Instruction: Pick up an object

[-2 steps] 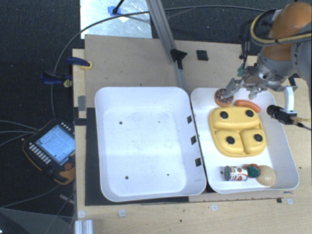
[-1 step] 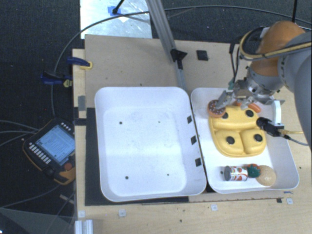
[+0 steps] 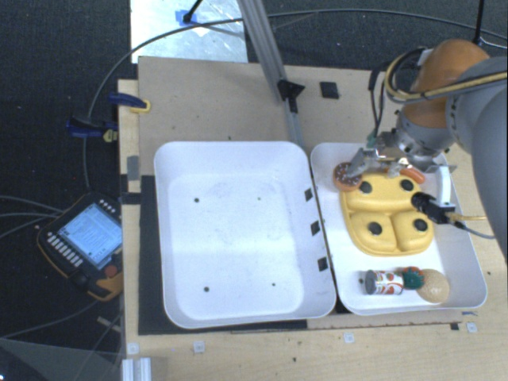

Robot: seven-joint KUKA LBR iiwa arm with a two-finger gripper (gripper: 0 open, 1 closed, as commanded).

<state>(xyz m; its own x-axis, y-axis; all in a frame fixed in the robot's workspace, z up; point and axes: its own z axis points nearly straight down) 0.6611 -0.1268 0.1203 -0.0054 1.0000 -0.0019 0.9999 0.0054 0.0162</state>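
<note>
The tool hangs low over the back of the right bin, reaching in from the right under the arm's orange band; whether it is wide or narrow cannot be told from this slant. Just beside its tip, at the bin's back left, lies a small brown ring-shaped object, touching the edge of a big yellow moulded piece with dark spots that fills the bin's middle. Nearer the front lie a small red and white can, on its side, and a beige ball. The left bin sits alongside on the bench.
</note>
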